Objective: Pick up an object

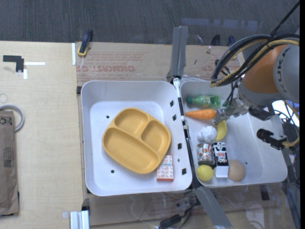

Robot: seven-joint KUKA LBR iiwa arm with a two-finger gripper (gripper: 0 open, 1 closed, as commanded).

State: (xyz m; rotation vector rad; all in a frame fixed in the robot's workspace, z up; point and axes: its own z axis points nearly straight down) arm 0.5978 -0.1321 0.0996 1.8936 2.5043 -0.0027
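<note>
progress: pick not done, in my judgement. Nothing is seen lifted; every item lies in a bin. Left to do: close on one item and raise it.
pincer [223, 114]: low in the right bin, tip beside the carrot's thick end and just above the banana. Open or closed: cannot tell, the wrist hides that part.
likely target: a guess only, the carrot or the banana, as they lie nearest the pincer.
landmark: the divider [183, 128] between the two bins; all places below are given rel. to it.
near, left of divider: small red-and-white carton [165, 169], at the near edge of the yellow tray.
near, right of divider: lemon [205, 172] closest to it, then black-and-white box [220, 159], then tan egg-like item [236, 171] farthest out.
mid, left of divider: left bin [95, 128] holds the yellow tray [136, 140], 3 compartments, lying flat, nothing in them.
mid, right of divider: small can [205, 152] just beside it, white crumpled ball [207, 133] behind the can, banana [220, 130] touching the ball's outer side.
far, right of divider: carrot [200, 114] lying crosswise, green bottle [204, 100] behind it near the back wall of the right bin [267, 171].
surface [38, 128]: well left of divider, outside the bins, brown paper bag [7, 156] at the view's edge.
</note>
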